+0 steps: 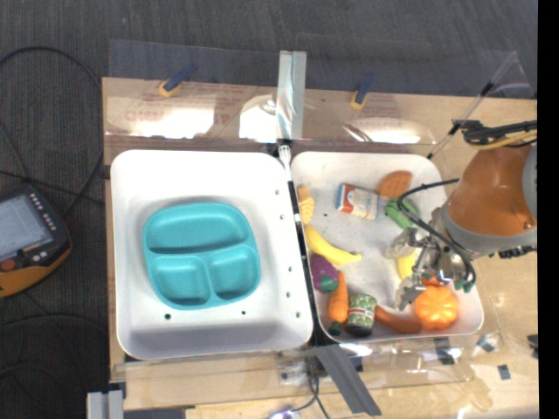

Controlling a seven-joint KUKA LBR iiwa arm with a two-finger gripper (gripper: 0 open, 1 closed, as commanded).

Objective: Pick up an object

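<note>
The right bin (371, 166) holds several toy foods. Among them are a small white and orange carton (358, 202), a yellow banana (333, 249), a purple eggplant (325, 274), a carrot (337, 296) and a green can (361, 312). An orange pumpkin (438, 307) lies in the near right corner. My gripper (425, 278) hangs low over that corner, just above and left of the pumpkin, beside a yellow piece (403, 265). Cables and the wrist hide part of what lies beneath it.
The left bin (131, 199) carries a teal divided tray (203, 253). A brown oval piece (395, 182) and a green piece (402, 213) lie at the back of the right bin. An orange-red piece (392, 320) rests along its front wall. The arm's orange band (494, 195) overhangs the right rim.
</note>
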